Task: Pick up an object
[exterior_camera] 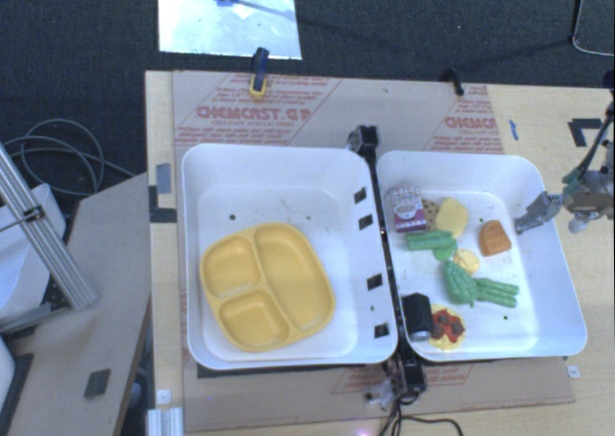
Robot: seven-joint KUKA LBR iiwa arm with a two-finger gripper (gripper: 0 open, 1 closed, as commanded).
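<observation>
- My claw [534,213] hangs at the right bin's [557,324] right rim, carrying nothing; whether it is spread or closed, I cannot tell.
- The orange block [495,237] lies nearest, just left of me and slightly lower in the view.
- It sits apart from the yellow piece [452,217] and green toy [473,285] further left.
- The yellow tray [264,285] rests in the left bin [279,175].

This looks like a robotics lab rather than anyone's home. A plywood bench [317,103] stands on dark carpet [77,31], with two white bins [288,163] clamped side by side. Aluminium framing [38,232] rises at the left, loose cables [58,151] trail across the floor, and a reflective sheet [229,2] lies behind.
</observation>
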